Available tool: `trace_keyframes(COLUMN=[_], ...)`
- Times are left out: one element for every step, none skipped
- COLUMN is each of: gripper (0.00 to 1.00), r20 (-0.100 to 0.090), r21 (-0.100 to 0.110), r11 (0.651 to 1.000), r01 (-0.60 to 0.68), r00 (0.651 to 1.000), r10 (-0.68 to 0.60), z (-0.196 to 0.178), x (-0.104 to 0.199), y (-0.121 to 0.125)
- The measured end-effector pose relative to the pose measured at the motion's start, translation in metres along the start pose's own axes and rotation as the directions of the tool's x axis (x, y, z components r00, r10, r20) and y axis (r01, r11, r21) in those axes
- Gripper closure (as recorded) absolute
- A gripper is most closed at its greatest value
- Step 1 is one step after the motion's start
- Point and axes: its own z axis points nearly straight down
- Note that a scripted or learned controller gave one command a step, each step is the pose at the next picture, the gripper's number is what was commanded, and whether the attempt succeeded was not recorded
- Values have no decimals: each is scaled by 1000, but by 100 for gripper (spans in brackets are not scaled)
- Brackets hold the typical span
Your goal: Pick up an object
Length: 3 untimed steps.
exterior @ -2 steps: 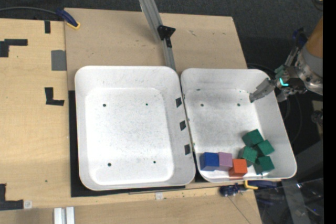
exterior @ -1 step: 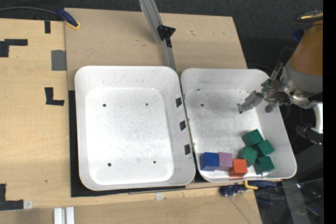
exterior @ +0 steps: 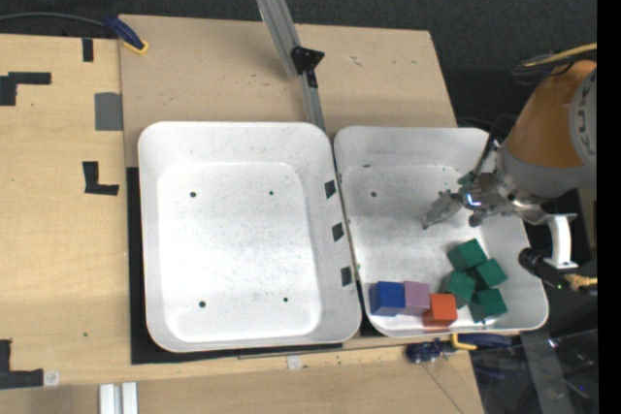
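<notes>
two shallow white bins side by side on a wooden bench [exterior: 58, 238]. left bin [exterior: 155, 160]: bare speckled floor with four small dark dots. right bin [exterior: 388, 145]: all loose objects gathered along the near edge and near-right corner. row along the near wall, left to right: blue cube [exterior: 388, 297], pale purple block [exterior: 416, 296] touching it, orange block [exterior: 442, 308] touching the purple one. cluster of green blocks [exterior: 475, 278] just right of and above the orange block, four or so pieces touching or overlapping one another, the uppermost near the middle right of the bin, the lowest close to the bin's near-right corner. gripper [exterior: 439, 210] over the middle of the right bin, reached in from the right, grey arm with orange band [exterior: 553, 126] behind it. fingers slightly apart, pointing left and a little downward, nothing between them. no object touching the fingertips; nearest item the uppermost green block, lying below and to the right of the tips, apart from them; blue, purple and orange blocks farther off, toward the near wall. aluminium rail [exterior: 272, 0] slanting down from the top to the gap between the bins, with a black clamp [exterior: 307, 60] on it. black tape marks [exterior: 95, 177] on the bench at left.
</notes>
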Motion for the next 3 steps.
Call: trace_keyframes(gripper=[0, 100, 100], r20=[2, 1, 3], r21=[-4, -5, -13], r11=[1000, 1000, 1000], r01=[1, 1, 2], r00=[1000, 1000, 1000], r10=[-1, -1, -2], z=[41, 29, -33], x=[1, 1, 5], y=[-1, 0, 5])
